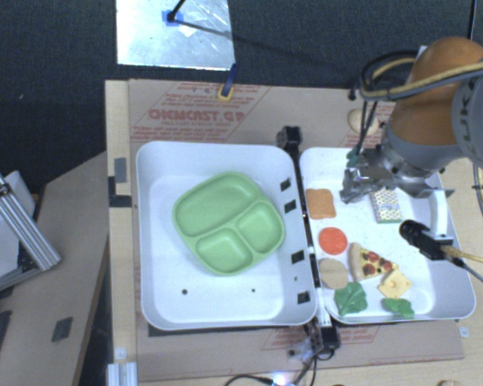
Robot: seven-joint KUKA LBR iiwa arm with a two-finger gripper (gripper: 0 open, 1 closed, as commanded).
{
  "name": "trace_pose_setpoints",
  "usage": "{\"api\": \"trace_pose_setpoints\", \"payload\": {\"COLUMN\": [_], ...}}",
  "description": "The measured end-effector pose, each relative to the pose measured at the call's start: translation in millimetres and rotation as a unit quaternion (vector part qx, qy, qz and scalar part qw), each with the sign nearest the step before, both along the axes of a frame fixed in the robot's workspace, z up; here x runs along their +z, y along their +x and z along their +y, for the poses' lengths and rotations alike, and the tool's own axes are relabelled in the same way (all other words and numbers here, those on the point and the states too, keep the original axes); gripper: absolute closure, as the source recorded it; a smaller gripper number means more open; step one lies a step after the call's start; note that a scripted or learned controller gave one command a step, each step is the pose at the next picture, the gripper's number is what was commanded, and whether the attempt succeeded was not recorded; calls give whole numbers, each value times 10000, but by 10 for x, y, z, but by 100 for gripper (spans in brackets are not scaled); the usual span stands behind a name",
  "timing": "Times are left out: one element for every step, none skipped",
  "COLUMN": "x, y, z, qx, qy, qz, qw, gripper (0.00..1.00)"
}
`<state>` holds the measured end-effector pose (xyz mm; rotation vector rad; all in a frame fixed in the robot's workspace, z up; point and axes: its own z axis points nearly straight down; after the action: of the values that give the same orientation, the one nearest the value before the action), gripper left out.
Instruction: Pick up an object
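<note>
Approach stage of a pick. My gripper [357, 185] hangs low over the far end of the right bin [439, 292], between the toast slice [320, 203] and the patterned packet [385, 205]. I see nothing held in it, and from this slanted view I cannot tell whether it is open or closed. I judge the pick not yet made, as every item lies flat on the bin floor. The toast slice, just beside the gripper toward the divider, looks the nearest candidate. The next move calls for a short sideways shift to centre over it, then a straight descent; the piece is thin, so the grasp must catch its edges. The bin wall close beside the toast leaves little room on that side. Toward the near end lie a tomato slice [332, 240], a beige round [333, 273], a pizza wedge [372, 261], a cheese piece [396, 283], a large green leaf [351, 298] and a small green leaf [398, 305], crowded together. The left bin [169, 167] holds a green divided plate [228, 222].
</note>
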<state>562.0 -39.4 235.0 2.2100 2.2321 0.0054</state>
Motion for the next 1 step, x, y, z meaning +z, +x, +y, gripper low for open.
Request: {"api": "trace_pose_setpoints", "payload": {"x": [-170], "y": [11], "z": [503], "qx": [-8], "qy": [-5], "qz": [11], "qw": [10000], "gripper": [100]}}
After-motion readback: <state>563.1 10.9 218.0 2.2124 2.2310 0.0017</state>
